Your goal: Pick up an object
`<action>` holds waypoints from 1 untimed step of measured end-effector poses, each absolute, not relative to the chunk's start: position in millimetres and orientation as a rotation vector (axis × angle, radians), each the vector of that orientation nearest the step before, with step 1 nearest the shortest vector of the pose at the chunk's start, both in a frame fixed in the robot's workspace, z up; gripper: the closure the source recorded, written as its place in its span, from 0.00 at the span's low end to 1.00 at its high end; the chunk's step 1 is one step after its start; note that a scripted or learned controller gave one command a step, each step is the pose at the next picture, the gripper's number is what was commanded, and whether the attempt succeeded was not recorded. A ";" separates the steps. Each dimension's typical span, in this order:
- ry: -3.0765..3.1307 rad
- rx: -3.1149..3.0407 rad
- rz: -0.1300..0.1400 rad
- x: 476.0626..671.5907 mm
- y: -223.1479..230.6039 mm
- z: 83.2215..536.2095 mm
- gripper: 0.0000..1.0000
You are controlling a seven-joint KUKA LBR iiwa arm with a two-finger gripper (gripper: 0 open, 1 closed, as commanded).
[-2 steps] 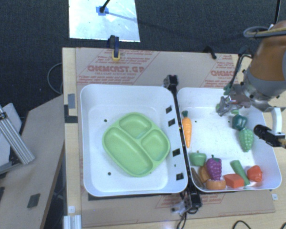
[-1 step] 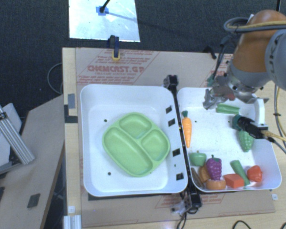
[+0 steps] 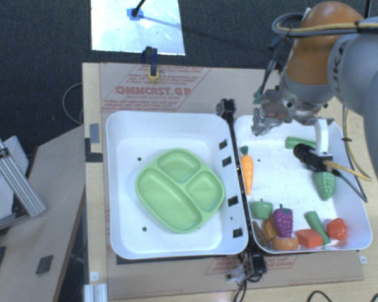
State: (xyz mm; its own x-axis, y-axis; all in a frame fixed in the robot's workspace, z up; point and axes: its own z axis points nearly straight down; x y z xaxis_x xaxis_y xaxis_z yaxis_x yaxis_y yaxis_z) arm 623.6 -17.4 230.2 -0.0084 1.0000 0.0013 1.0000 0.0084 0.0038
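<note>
Presently the gripper (image 3: 263, 126), its state impossible to tell, hangs over the right bin (image 3: 359, 222) near the carrot (image 3: 246, 170), well apart from the grapes (image 3: 282, 220).

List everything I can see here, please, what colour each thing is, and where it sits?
Bins: 2, white, side by side on the bench.
Divided plate: 1, light green, left bin.
Toy carrot: 1, orange, right bin's left edge.
Toy grapes: 1, purple, right bin's near edge.
Toy tomato: 1, red, right bin's near right corner.
Green toy vegetables: several, right bin.
Clamp: 1, blue and yellow, bench's far edge.
Arm: 1, grey with orange band, from the right.
Gripper: 1, above right bin's far left corner.
</note>
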 end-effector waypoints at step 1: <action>2.227 2.213 0.003 633.2 10.4 217.8 1.00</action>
State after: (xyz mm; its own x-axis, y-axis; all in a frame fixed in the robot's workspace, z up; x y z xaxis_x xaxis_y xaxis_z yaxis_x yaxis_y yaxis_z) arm 633.2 10.4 217.8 -0.0062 1.0000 -0.0003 1.0000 0.0062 0.0028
